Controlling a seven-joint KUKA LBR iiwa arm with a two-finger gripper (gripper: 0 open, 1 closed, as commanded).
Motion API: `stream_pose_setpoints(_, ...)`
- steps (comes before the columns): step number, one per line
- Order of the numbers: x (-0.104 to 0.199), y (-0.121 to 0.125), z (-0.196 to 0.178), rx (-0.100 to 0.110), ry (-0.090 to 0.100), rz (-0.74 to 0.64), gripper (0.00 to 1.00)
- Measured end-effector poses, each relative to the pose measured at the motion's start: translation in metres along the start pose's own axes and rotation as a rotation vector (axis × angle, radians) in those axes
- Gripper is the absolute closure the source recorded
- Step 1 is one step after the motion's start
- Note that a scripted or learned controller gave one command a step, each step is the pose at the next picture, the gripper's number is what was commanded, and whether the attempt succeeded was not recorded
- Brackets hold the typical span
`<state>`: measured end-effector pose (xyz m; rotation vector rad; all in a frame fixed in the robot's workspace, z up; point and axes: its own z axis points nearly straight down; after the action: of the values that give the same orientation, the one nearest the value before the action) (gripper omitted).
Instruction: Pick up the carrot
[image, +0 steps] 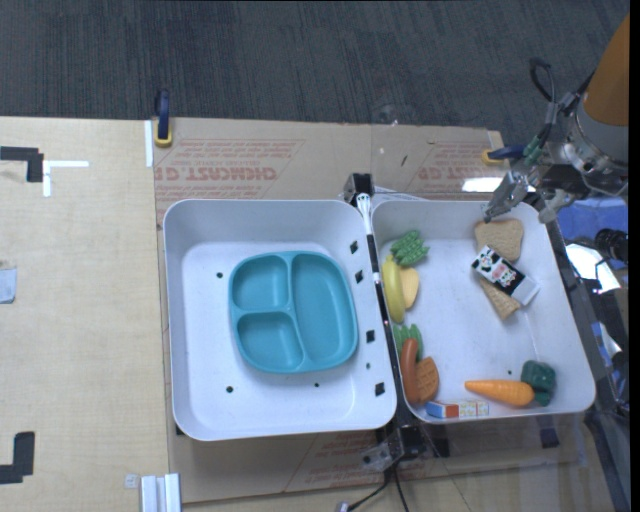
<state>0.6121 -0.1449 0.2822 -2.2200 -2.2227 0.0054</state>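
The carrot is orange with a dark green top and lies flat near the front right corner of the right bin. My gripper hangs over that bin's far right corner, well behind the carrot. Its fingers are spread open with nothing between them, just above a slice of bread.
The right bin also holds a black-and-white carton, a banana, a leafy green, a second small orange vegetable, a brown cookie and a small box. A blue divided plate sits in the left bin.
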Motion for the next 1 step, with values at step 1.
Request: stream_pose_setpoints(1, -0.0249, -0.0603, 0.0697, 0.001, 0.001, 0.032, 0.00)
